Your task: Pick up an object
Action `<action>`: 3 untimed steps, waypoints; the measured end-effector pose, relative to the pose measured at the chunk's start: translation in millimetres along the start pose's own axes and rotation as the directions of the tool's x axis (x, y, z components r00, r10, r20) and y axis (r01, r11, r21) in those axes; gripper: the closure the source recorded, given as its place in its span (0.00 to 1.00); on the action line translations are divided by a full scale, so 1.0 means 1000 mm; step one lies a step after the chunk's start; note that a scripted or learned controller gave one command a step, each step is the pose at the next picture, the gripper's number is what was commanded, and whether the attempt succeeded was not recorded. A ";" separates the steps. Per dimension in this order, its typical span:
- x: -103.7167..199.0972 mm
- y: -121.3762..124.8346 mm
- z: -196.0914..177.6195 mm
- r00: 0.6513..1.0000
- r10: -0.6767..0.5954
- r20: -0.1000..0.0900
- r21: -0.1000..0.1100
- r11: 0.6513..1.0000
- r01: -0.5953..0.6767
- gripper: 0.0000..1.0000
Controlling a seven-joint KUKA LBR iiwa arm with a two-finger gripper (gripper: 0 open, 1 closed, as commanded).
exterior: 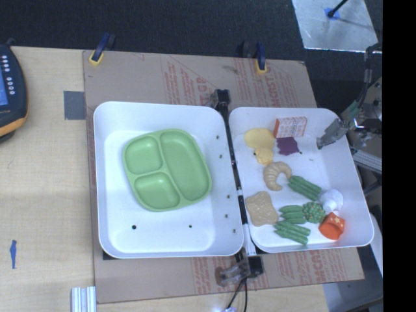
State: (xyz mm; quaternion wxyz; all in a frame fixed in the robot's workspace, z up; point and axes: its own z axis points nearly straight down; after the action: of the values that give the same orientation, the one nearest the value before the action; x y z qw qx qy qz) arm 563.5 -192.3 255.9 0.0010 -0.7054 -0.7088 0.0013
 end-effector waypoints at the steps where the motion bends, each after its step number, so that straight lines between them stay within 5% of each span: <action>1: -0.001 0.052 0.105 1.000 -0.005 -0.002 0.007 1.000 0.005 0.00; 2: 0.022 0.094 0.167 1.000 -0.004 0.000 0.000 1.000 0.004 0.00; 3: 0.052 0.094 0.163 1.000 -0.004 0.000 0.002 1.000 0.004 0.00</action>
State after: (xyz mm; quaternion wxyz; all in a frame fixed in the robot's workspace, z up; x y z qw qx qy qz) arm 656.3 -140.3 92.1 0.0018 -0.7040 -0.7102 0.0019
